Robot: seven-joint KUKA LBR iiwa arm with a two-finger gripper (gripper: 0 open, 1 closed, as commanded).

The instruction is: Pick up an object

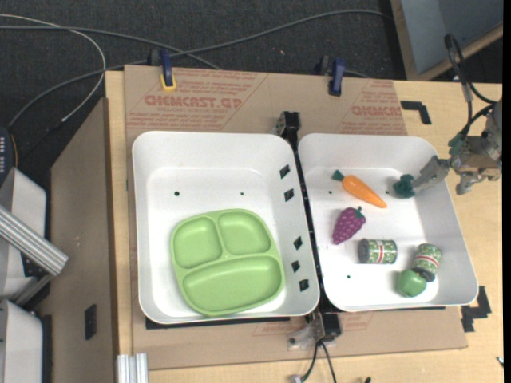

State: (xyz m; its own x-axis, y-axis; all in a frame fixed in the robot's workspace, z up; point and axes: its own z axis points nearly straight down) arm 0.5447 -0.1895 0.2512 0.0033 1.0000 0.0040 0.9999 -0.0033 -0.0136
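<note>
Claw (471,166) at the right bin's (447,294) far right rim, grip state impossible to tell. Carrot (363,188) just inside that bin, near its top; grapes (348,224), 2 cans below. Risk: clipping the rim on descent, missing everything.

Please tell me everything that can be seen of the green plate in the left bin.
The green plate is a light green divided tray, matte, plastic by its look. It has rounded corners and three compartments: two smaller ones toward the far side and one long one toward the near side, with raised ridges between them. It lies flat and right side up on the floor of the left bin, in the near part, turned a little askew to the bin walls. Its near corner lies close to the bin wall.
</note>
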